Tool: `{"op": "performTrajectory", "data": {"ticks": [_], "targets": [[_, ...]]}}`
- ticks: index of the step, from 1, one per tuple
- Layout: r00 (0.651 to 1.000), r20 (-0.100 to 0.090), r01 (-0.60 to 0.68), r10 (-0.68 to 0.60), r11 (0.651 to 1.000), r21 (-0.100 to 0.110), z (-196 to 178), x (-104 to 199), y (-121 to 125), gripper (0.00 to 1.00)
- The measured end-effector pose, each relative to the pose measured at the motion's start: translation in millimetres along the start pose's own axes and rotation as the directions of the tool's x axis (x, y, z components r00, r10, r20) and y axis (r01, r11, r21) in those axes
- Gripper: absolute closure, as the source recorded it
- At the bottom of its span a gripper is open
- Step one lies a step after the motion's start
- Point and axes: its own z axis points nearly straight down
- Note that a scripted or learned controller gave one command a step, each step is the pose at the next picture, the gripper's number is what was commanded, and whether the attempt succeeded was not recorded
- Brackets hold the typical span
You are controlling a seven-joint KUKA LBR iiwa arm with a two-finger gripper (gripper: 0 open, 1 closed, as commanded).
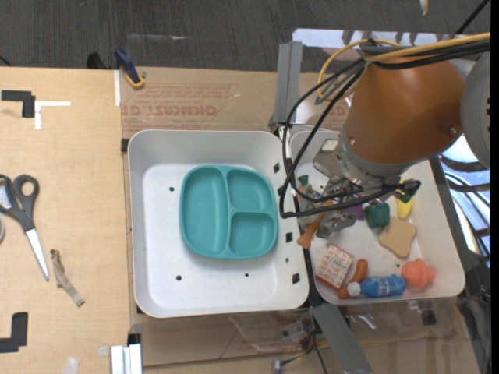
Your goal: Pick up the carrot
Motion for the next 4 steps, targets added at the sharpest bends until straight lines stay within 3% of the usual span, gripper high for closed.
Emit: {"op": "performTrajectory", "data": {"ticks": [1,2,3,4], "targets": [[0.995,-0.003,-0.095,0.095,0.996,-0.001,51,1,41,1.00],[0.991,-0.001,0.133,-0.133,0.991,-0.002,-118,33,12,1.00],[0.960,-0.001,0.278,-0.278,0.960,-0.003,4,77,-13,1.00],[0.877,0.001,0.481,-0.481,0.877,-0.001,-181,123,-73,1.00]]}}
